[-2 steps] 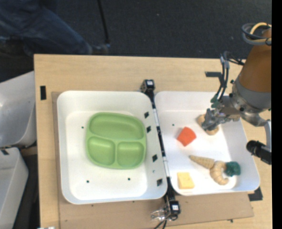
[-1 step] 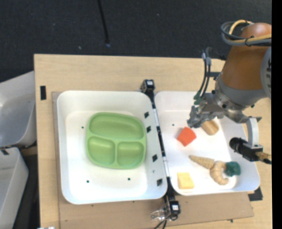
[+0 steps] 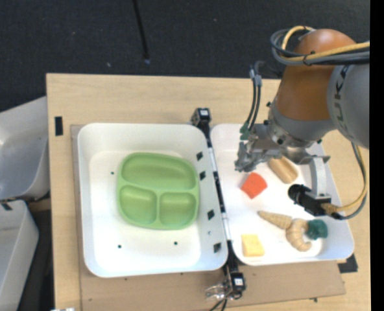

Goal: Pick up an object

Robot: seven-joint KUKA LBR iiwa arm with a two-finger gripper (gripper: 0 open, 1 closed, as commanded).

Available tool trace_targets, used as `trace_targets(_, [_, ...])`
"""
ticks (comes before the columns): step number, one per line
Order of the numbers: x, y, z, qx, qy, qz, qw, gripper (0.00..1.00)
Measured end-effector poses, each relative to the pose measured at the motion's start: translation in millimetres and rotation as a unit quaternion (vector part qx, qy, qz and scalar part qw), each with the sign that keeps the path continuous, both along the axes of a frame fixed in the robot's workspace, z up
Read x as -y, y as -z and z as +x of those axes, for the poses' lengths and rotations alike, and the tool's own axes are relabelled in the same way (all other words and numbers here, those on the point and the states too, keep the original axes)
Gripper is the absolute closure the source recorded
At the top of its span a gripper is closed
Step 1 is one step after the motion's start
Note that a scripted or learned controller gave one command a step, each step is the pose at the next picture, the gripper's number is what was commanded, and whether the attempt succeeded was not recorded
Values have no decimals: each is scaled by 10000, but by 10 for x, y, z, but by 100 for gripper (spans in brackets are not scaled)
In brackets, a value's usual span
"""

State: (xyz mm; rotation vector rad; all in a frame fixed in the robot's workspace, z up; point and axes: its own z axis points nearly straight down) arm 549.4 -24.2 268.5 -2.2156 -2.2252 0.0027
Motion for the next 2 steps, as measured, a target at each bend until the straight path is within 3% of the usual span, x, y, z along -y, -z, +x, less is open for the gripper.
trace_targets(2, [-1084, 272, 232, 7, -4, -2, 10000, 100])
